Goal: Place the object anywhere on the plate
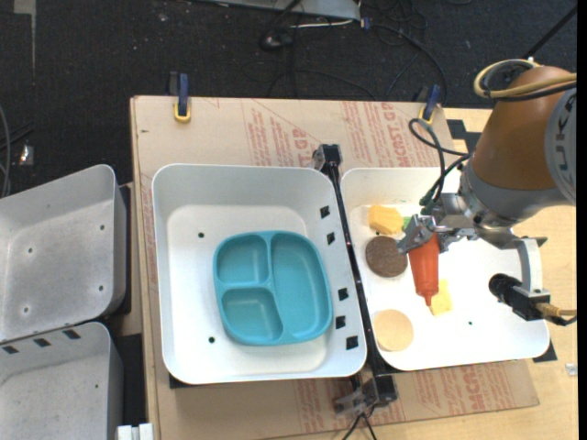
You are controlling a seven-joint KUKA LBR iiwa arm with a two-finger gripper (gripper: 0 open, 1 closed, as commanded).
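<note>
The gripper (417,235) was parked over the right bin (495,337), apparently clamped on the orange carrot (426,271); the teal plate (272,287) was left mid-left-bin (183,209).

plate (272,288) in left bin (174,246) | carrot (425,269), cookie (386,256), cracker (393,329) in right bin (495,337)
</note>
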